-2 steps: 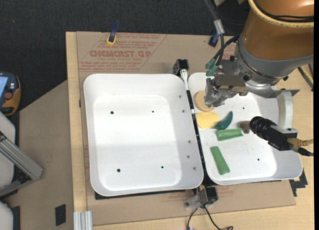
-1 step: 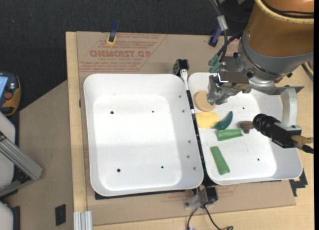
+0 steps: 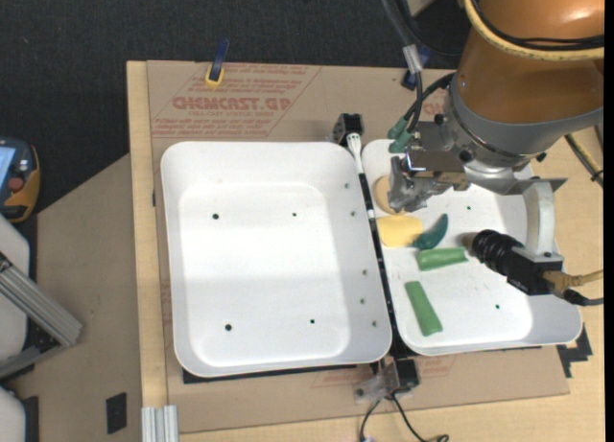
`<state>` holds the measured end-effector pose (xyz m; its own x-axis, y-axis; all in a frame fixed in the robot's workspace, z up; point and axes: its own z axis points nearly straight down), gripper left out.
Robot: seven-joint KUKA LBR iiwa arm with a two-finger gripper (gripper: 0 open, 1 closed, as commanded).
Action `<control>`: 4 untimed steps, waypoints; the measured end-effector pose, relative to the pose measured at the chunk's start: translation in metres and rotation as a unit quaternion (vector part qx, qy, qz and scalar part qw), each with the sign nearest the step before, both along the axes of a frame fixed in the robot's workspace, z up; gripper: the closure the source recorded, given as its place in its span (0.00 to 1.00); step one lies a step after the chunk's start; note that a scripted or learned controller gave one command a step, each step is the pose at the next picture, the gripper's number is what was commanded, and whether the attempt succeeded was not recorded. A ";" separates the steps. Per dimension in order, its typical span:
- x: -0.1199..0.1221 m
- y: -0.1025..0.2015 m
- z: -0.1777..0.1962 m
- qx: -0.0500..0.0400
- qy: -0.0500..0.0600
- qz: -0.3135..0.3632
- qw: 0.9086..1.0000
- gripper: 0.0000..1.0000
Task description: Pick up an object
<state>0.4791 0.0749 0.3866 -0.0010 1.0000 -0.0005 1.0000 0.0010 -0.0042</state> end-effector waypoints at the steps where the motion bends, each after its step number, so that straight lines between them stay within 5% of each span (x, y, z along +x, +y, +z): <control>1: -0.001 -0.044 -0.073 -0.001 0.003 -0.003 1.000 1.00; 2: 0.000 -0.035 -0.076 0.000 0.000 0.000 1.000 1.00; 4: 0.000 0.038 -0.020 0.001 -0.005 0.002 1.000 1.00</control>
<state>0.4796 0.1125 0.3670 -0.0051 1.0000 0.0021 1.0000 0.0051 0.0050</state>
